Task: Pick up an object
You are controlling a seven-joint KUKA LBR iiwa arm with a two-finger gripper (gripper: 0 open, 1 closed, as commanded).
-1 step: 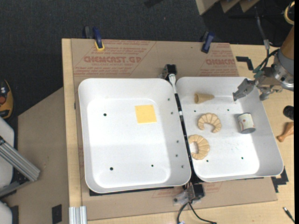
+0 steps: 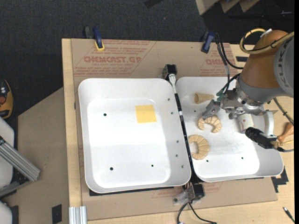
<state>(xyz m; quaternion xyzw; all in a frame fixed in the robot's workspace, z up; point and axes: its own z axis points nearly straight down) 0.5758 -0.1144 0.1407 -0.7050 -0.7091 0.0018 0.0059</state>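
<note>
Right bin (image 2: pixel 261 169): my gripper (image 2: pixel 212 110) hangs low, fingers spread, nothing between them. Upper croissant (image 2: pixel 210 123) lies just beneath its tips, still on the floor; second croissant (image 2: pixel 200 146) nearer the front. Pick not yet made; closing and lifting remain

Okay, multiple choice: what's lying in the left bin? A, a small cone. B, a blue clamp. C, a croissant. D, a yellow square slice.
D: the yellow square slice lies flat in the left bin, while the croissants and cone sit in the right one.
</note>
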